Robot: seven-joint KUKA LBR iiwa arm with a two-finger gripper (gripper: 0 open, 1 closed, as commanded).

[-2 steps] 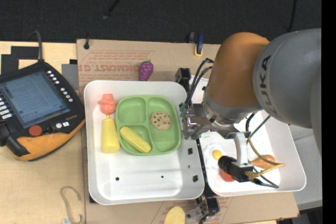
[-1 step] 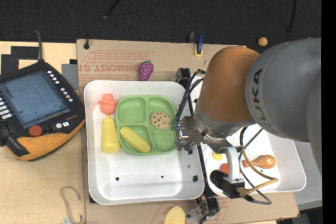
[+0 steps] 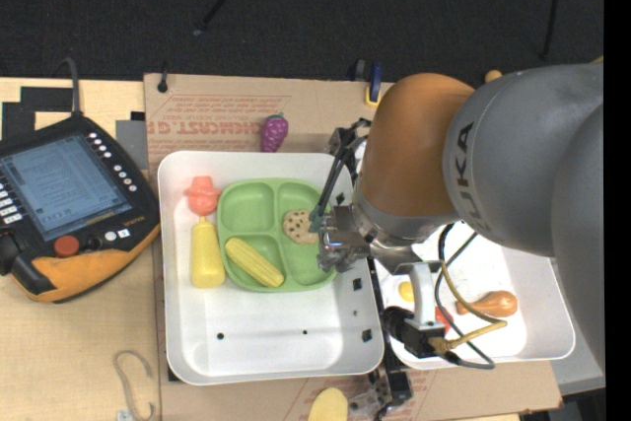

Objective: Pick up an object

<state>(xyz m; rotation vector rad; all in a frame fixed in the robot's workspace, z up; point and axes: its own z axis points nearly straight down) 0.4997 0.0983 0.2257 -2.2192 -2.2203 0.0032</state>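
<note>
A green divided plate (image 3: 248, 207) lies in the left bin (image 3: 266, 340). On it rest a yellow corn cob (image 3: 254, 262) and a brown cookie (image 3: 295, 226). A yellow bottle-shaped toy (image 3: 205, 253) and a pink toy (image 3: 201, 195) lie left of the plate. My gripper (image 3: 332, 249) hangs at the plate's right edge, just right of the cookie, and its dark fingers blend together there. In the right bin (image 3: 552, 340) lie an orange sausage-shaped toy (image 3: 488, 304) and a fried-egg toy (image 3: 405, 291).
A purple grape toy (image 3: 273, 131) sits on the cardboard behind the left bin. A teach pendant (image 3: 67, 197) lies on the bench at the left. A yellow object (image 3: 328, 404) rests in front of the bins. The bulky arm covers much of the right bin.
</note>
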